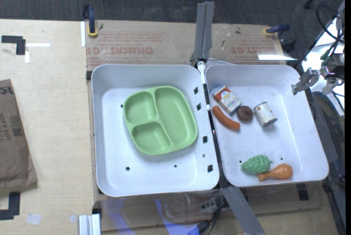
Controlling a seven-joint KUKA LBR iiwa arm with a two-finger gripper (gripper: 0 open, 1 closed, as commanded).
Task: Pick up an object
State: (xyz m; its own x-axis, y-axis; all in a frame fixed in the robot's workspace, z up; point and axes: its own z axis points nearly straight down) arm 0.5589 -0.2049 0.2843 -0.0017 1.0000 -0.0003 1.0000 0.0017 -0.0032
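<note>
The likeliest things to pick all lie in the right bin [307, 135], and each looks like a small toy food that should be light and fairly stiff. The small can [265, 114], lying tilted near the bin's middle, is probably the easiest: rigid and best pinched across its round side, though its smooth wall could slip or roll. Just left of it is a dark brown round piece [244, 113], perhaps a doughnut, low and compact. Touching or nearly touching that piece, the orange sausage [226, 118] lies at a slant; a grip across its narrow middle would suit it. Beyond the sausage, towards the far left of the bin, a small red and white carton [226, 98] lies flat, likely thin-walled and able to dent. At the near side, a knobbly green bunch [256, 164] lies just beside an orange drumstick-shaped piece [277, 172], close enough that fingers closing on one may nudge the other. The left bin [107, 135] holds a green divided plate [160, 119] with three compartments, broad and shallow, awkward to pinch except at its rim. The gripper [305, 81] hovers at the far right edge of the right bin, holding nothing, but whether it is parted or closed I cannot tell.
</note>
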